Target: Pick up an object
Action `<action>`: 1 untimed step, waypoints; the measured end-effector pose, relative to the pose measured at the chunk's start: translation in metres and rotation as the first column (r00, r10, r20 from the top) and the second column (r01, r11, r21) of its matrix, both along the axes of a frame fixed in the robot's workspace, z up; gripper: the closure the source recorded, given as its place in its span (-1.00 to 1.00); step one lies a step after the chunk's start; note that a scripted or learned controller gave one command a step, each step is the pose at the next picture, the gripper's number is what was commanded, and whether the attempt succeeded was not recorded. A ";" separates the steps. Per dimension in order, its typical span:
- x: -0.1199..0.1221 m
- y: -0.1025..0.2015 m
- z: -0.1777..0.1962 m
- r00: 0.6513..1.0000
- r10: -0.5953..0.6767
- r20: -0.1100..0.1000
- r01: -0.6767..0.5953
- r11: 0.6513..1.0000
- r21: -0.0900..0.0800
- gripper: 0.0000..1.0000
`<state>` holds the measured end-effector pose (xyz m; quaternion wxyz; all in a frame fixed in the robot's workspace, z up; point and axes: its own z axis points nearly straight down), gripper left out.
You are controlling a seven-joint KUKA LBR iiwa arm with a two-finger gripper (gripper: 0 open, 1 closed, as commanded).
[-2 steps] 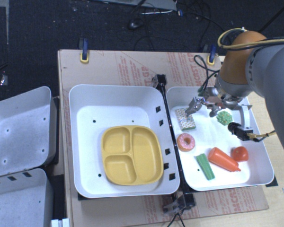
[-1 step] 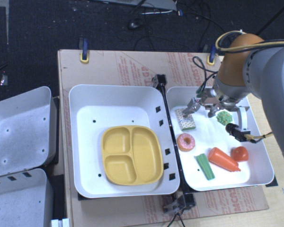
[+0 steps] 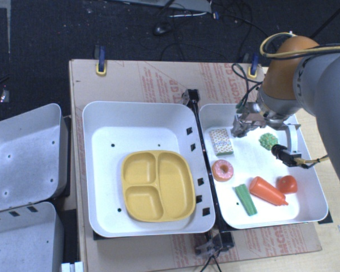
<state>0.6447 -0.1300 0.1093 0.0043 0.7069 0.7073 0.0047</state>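
Observation:
The right bin (image 3: 313,207) holds several toy foods. A pale speckled block (image 3: 221,141) lies at its left, with a pink frosted donut (image 3: 222,170) just below it. A green stick (image 3: 245,199), an orange carrot (image 3: 267,191) and a red tomato (image 3: 287,183) lie toward the front. A green broccoli piece (image 3: 267,140) sits near the back right. My gripper (image 3: 243,125) hangs over the back of this bin, between the speckled block and the broccoli, with nothing seen held in it.
The left bin (image 3: 102,152) holds a yellow divided plate (image 3: 158,185). A black divider (image 3: 203,152) runs between the bins. Spare white bin parts (image 3: 22,152) lie off the bench at the left. The arm (image 3: 306,78) fills the upper right.

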 end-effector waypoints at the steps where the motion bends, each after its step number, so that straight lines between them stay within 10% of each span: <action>1: 0.005 -0.010 0.052 1.000 -0.001 -0.007 0.001 1.000 -0.003 1.00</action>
